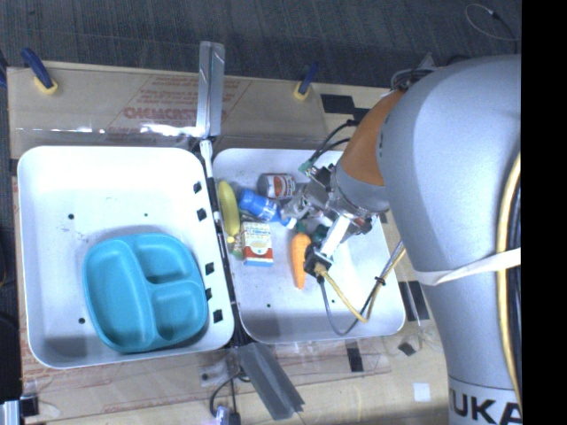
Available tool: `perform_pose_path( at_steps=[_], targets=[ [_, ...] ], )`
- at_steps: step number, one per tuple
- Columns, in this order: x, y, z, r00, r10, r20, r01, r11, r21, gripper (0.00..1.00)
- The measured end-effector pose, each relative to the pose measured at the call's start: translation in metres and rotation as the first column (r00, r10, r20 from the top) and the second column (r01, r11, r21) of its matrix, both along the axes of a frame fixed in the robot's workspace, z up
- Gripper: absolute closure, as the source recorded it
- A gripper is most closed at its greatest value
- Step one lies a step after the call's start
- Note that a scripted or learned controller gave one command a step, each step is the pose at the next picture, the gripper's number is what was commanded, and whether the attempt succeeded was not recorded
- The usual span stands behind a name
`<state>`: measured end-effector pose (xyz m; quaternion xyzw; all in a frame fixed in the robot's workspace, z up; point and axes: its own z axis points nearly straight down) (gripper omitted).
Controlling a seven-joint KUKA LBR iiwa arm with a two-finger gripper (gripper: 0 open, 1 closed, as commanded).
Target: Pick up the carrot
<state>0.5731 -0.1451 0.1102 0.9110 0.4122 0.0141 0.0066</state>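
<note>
**Carrot under the gripper, grasp unclear**

The carrot (299,259) lies in the right-hand bin (266,321), just beside a small box (258,243); the gripper (306,220) hangs over its upper end, and whether it is spread or closed I cannot tell; the carrot looks light, stiff and smooth, perhaps a plastic toy; being tapered, it may roll or slip, so a pinch across the thicker middle seems soundest.
</note>
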Motion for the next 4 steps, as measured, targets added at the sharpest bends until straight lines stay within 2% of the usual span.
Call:
perform_pose_path(
  at_steps=[1,2,3,4],
  targets=[
    [0.034,-0.048,0.072,0.984,0.177,-0.033,-0.177,0.984,0.002,0.00],
    [-0.019,-0.007,-0.020,0.996,0.085,-0.036,-0.085,0.996,0.004,0.00],
    [-0.019,-0.006,-0.010,0.995,0.092,-0.039,-0.092,0.996,0.007,1.00],
    [0.019,0.009,-0.019,0.986,0.164,-0.034,-0.164,0.986,0.003,1.00]
  ],
)
